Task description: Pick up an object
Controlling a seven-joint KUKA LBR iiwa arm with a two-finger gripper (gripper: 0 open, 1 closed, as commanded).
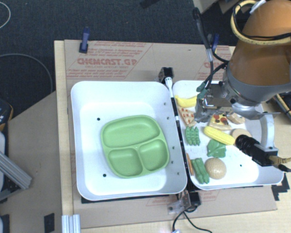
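The right bin (262, 176) holds several toy foods. Among them are a yellow banana (185, 101), a pizza slice (186, 116), a leafy green piece (192, 136), a corn cob (219, 136), a green broccoli-like piece (217, 149), green beans (200, 170) and a tan round piece (215, 168). My gripper (204, 108) hangs over the far left part of this bin, just right of the banana and pizza slice. The wrist hides whatever lies directly below it. Nothing is visibly held.
The left bin (87, 101) carries a green divided plate (134, 144) in its middle. A black fitting (251, 148) on the arm juts over the right bin's near right. More toy food (224, 121) lies partly hidden under the arm. A black clamp (166, 74) joins the bins at the far edge.
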